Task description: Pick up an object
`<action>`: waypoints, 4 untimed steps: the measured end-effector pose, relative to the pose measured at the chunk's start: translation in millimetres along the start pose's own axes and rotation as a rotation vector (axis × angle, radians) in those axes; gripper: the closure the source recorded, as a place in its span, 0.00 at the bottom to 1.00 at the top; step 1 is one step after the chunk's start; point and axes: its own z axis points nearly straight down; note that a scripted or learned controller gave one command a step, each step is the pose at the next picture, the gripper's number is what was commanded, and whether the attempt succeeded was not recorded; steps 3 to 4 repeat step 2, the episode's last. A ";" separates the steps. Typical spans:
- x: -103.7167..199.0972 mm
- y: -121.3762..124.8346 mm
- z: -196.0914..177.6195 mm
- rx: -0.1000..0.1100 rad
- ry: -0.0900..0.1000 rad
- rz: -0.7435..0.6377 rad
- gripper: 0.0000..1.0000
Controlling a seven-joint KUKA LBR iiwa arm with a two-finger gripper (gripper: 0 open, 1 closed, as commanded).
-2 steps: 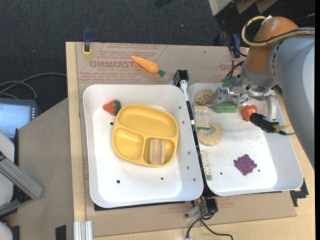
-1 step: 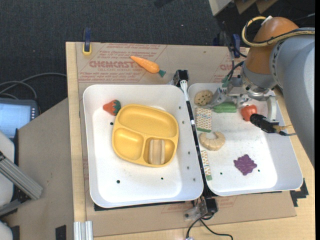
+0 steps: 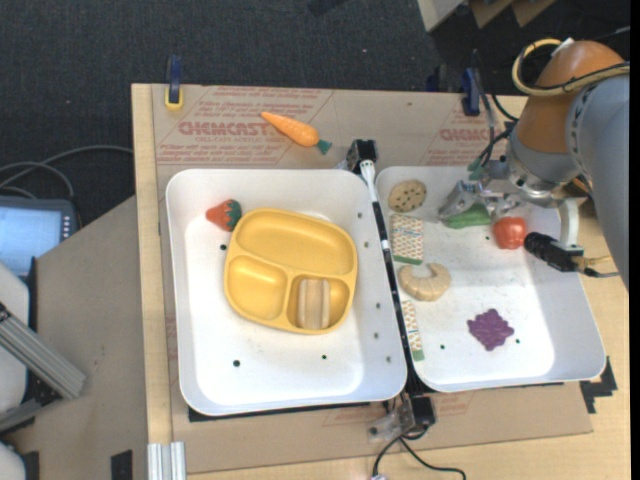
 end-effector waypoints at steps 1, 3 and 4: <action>1.4 2.3 -12.8 -0.007 -0.002 -0.004 1.00; 86.6 -33.3 -104.4 -0.002 0.003 -0.008 1.00; 86.6 -33.3 -104.4 -0.002 0.003 -0.008 1.00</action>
